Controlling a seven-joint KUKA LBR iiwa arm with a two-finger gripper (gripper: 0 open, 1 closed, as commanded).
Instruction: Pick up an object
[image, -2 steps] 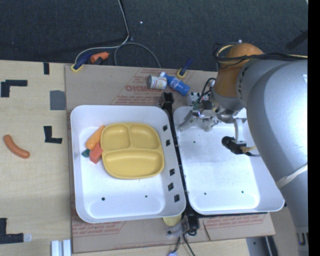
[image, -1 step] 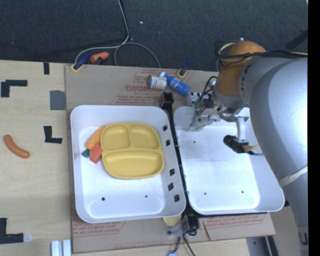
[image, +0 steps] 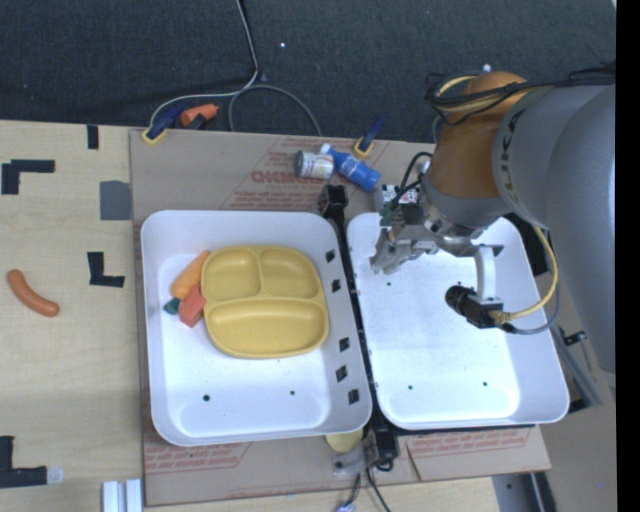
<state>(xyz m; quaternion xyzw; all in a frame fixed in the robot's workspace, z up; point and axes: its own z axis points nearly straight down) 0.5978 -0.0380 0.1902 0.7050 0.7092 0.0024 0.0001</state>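
My gripper (image: 384, 258) hangs low over the far left corner of the right bin (image: 470, 390), close to the divider between the bins. I see nothing in it. In the left bin (image: 250, 410) lies a yellow divided plate (image: 265, 300). An orange toy carrot with a red and green end (image: 187, 290) rests against the plate's left edge. The grey arm with its orange band (image: 470, 150) comes in from the upper right.
A white and blue bottle (image: 340, 165) lies on the cardboard behind the bins. An orange toy sausage (image: 32, 293) sits on the wooden bench far to the left. An orange clamp (image: 200, 113) and a blue clamp (image: 370, 135) grip the cardboard's far edge.
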